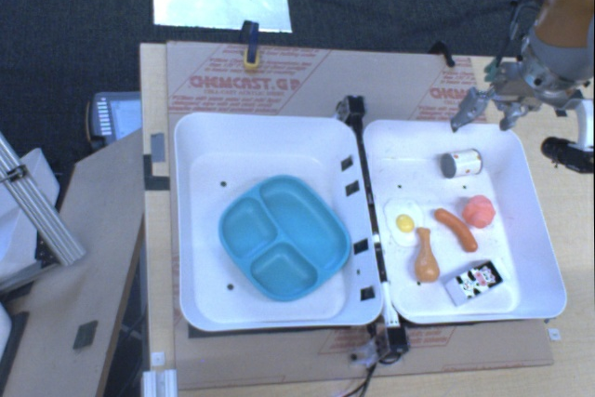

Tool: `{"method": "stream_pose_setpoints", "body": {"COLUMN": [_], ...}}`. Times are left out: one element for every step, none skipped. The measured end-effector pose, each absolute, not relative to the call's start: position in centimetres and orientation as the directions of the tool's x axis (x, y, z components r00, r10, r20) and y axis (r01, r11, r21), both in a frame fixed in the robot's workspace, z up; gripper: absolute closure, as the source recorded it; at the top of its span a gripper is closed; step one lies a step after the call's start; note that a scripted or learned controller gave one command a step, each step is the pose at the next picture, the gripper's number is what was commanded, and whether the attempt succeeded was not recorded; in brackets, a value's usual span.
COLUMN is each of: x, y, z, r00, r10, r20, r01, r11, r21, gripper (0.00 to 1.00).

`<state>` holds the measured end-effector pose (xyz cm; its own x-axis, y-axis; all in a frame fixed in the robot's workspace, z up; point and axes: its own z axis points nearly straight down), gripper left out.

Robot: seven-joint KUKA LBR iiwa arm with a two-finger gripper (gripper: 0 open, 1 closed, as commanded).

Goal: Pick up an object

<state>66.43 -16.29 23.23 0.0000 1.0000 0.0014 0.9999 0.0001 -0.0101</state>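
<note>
My gripper (490, 113) hangs over the far rim of the right bin (544, 228), its two fingers spread apart with nothing between them. Just in front of it, a small grey and white can (461, 164) lies on its side. Further forward sit a pink ball (480, 210), an orange sausage (456, 229), a toy fried egg (404, 223), an orange drumstick (426, 257) and a small black and white carton (474, 282).
The left bin (200, 153) holds a blue divided plate (283, 237). A black clip divider (363, 200) runs between the two bins. Brown cardboard (279, 79) lies beneath them, with a yellow clamp (251, 46) at its far edge.
</note>
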Motion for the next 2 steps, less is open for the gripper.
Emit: {"method": "stream_pose_setpoints", "body": {"x": [66.6,66.2], "y": [-16.2,-16.0], "z": [23.9,17.5], "r00": [-0.003,-0.002], "r10": [1.0,1.0], "r20": [0.0,0.001], "r01": [1.0,1.0], "r11": [0.003,0.002], "r21": [0.0,-0.006], "gripper": [0.0,0.0]}}
